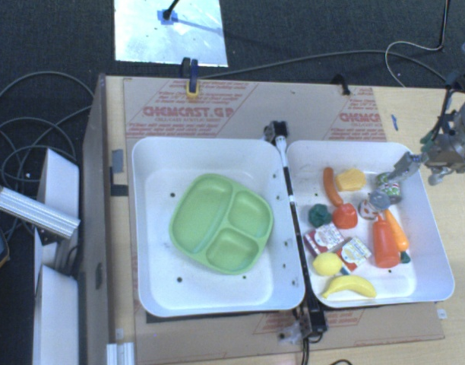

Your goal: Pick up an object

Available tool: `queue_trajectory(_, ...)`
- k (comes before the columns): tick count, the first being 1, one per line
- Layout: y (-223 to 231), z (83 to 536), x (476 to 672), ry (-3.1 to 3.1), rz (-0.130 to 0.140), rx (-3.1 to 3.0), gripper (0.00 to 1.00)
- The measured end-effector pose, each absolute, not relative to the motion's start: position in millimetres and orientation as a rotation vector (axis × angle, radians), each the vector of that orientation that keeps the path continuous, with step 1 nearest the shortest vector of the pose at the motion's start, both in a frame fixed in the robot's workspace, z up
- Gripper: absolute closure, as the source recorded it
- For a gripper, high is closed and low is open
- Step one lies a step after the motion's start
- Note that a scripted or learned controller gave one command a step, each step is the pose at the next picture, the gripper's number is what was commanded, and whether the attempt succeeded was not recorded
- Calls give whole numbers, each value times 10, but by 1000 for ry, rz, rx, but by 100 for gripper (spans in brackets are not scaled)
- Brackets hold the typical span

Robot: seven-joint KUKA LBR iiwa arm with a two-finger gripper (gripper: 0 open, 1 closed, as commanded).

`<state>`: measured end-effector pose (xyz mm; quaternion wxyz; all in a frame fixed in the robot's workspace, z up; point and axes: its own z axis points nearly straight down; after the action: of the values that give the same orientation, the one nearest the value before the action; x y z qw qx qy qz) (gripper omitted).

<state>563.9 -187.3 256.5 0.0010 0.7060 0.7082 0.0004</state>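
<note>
Banana (349,286) at the near edge of the right bin (438,274), just beside a yellow lemon (327,263); both lie well apart from the tool.

Gripper (390,185) low over the far right part of that bin, reaching in from the right edge. Cannot tell whether open or closed, nor whether anything is gripped: too small and blurred, with grey metal merging into a roundish grey-and-red shape below it, possibly a toy, possibly part of the tool.

Closest candidates: red piece (345,216) and tall orange piece (384,242), just beside the tip. Further toward the left edge of the bin: yellow block (351,179), orange stick (332,186), green lump (319,215). Two small cartons (324,239) near the middle.

To do the pick well, probably:
- choose one piece with free space on both sides; the yellow block looks least crowded;
- avoid the cluster around the red and orange pieces, touching or nearly so;
- come straight down, centre over the piece, close across its narrow side;
- lift clear of the rim before moving.

Leave the green plate (221,223) in the left bin (141,280) alone.
</note>
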Motion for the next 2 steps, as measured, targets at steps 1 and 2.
queue_trajectory(1,-1249,1250,6130,2228,0,2219,0)
queue_trajectory(2,-995,839,6267,2228,0,2216,0)
